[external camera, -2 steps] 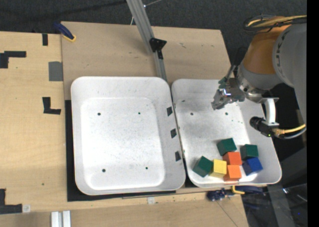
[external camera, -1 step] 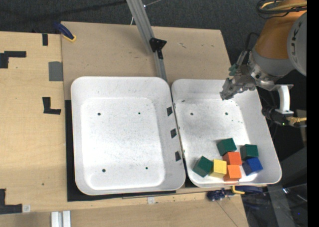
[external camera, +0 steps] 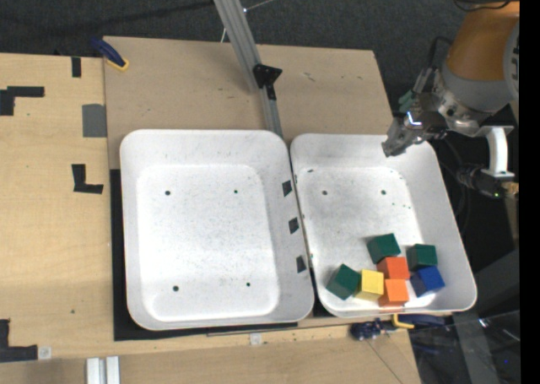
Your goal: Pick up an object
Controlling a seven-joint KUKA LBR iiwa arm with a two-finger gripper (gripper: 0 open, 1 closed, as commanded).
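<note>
Currently approach stage: gripper [external camera: 396, 146] hovers over the right bin's [external camera: 447, 205] far rim, claw state unclear. Blocks [external camera: 390, 271] cluster in that bin's near corner. Next: travel there, descend on one.

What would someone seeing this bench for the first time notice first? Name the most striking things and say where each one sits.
The eye goes first to the cluster of coloured blocks, green, yellow, orange and blue, packed into the near corner of the right bin. Next comes the arm's orange band at upper right, with the hand hovering over that bin's far rim, well away from the blocks. The left bin is a plain white expanse beside it.
</note>
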